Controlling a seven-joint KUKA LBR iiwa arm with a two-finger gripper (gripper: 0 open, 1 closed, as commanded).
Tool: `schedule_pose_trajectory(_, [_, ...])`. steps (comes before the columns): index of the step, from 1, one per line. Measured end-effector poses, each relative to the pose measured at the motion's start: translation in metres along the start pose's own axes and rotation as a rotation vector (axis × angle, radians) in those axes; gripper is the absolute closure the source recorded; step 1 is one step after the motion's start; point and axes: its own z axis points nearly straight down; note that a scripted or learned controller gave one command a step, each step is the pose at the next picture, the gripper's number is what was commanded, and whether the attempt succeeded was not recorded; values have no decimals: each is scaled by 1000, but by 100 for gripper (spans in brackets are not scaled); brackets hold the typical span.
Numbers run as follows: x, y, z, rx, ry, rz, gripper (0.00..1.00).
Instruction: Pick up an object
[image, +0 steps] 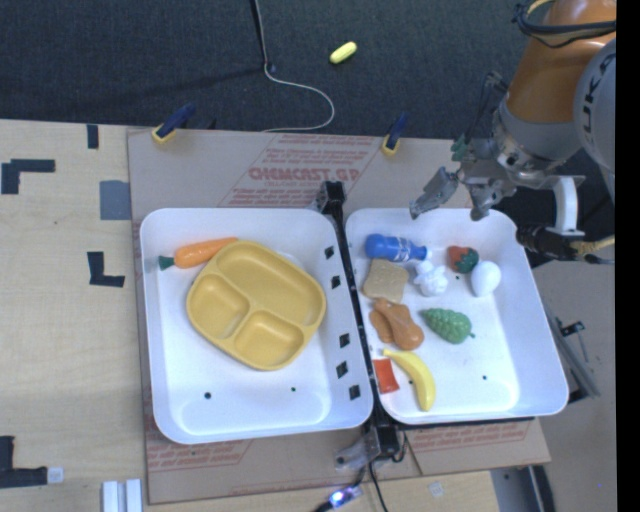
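Note:
My gripper (456, 199) hangs above the far rim of the right bin (535, 330), its two grey fingers spread open with nothing between them. In that bin lie a blue bottle (391, 247), a tan bread slice (385, 281), a brown drumstick (397, 324), a banana (414, 377), a green bunch of grapes (446, 324), a white egg (485, 278), a small red and green fruit (462, 258), a white lumpy piece (432, 280) and a small red piece (386, 375). The gripper is above and right of the blue bottle.
The left bin (170, 380) holds a yellow divided plate (256, 303) and an orange carrot (200, 252). A black divider (345, 290) runs between the bins. A cable (300, 90) and a yellow object (343, 52) lie on the dark floor behind.

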Motion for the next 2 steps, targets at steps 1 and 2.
schedule_pose_trajectory(1, [1,5,45,4,-1,0,0])
schedule_pose_trajectory(2, [-1,8,109,6,-1,0,0])
